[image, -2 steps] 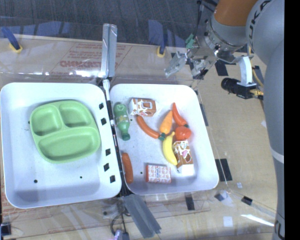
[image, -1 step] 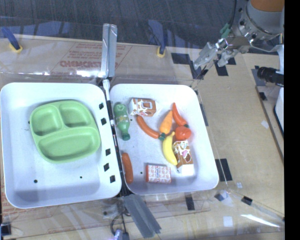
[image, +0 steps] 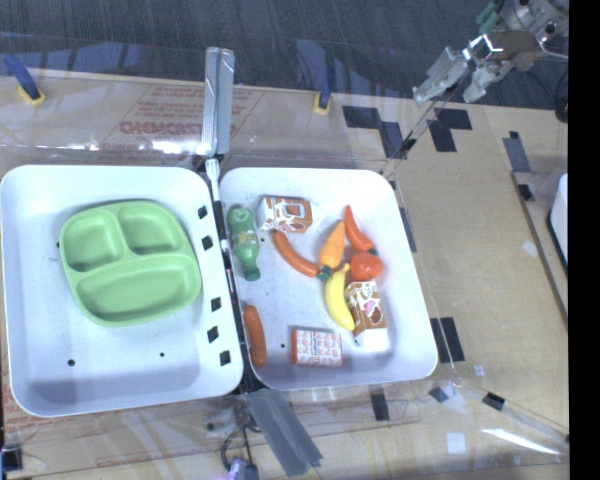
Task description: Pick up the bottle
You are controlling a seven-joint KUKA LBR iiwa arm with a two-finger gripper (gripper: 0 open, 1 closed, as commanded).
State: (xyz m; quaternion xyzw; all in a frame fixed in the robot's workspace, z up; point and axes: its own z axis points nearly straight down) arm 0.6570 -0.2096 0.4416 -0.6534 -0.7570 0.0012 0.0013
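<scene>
A small green bottle (image: 244,241) lies on its side against the left wall of the right bin (image: 405,258), cap end toward the near side. My gripper (image: 450,76) hangs at the upper right of the view, well outside the bin and far above and right of the bottle. Its two fingers stand apart with nothing between them.
The right bin also holds a brown carton (image: 285,214), two orange sausages (image: 296,256), a carrot (image: 332,242), a tomato (image: 365,266), a banana (image: 337,299), a juice box (image: 367,313) and a snack box (image: 316,347). A green divided plate (image: 130,261) fills the left bin (image: 30,368).
</scene>
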